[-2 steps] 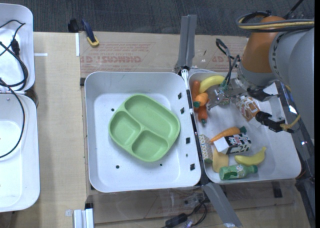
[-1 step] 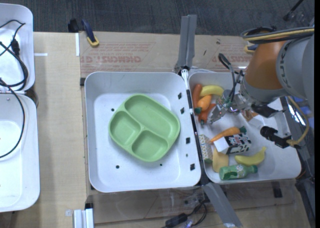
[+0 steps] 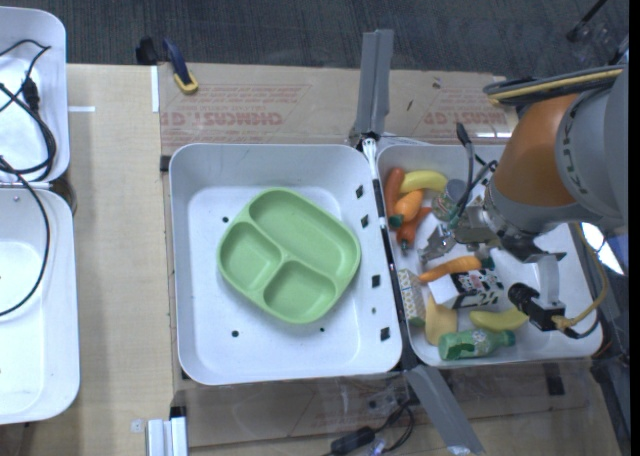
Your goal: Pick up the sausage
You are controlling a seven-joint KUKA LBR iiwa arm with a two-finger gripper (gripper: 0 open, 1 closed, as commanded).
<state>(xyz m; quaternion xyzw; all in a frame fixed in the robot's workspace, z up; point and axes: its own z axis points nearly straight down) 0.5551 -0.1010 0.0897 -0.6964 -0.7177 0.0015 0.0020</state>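
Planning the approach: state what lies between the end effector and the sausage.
In the camera view, an orange carrot lies between the end effector and the sausage.

One fixed camera looks down at a slant on the bench [image 3: 120,244]. Both white bins [image 3: 190,274] fit in frame — seen from a moderate height.

- the arm [image 3: 560,159] is cut off by the right edge and covers the upper right part of the right bin [image 3: 590,344].
- the gripper [image 3: 440,234] sits low among the toys, too small and cluttered to read.
- the sausage [image 3: 394,182] is a reddish piece by the bin's left wall, with its lower end hidden behind an orange toy [image 3: 408,206].
- a white tub [image 3: 25,94] on the left is cut off by the edge.
- the black-and-white item [image 3: 478,289] is too small to identify.
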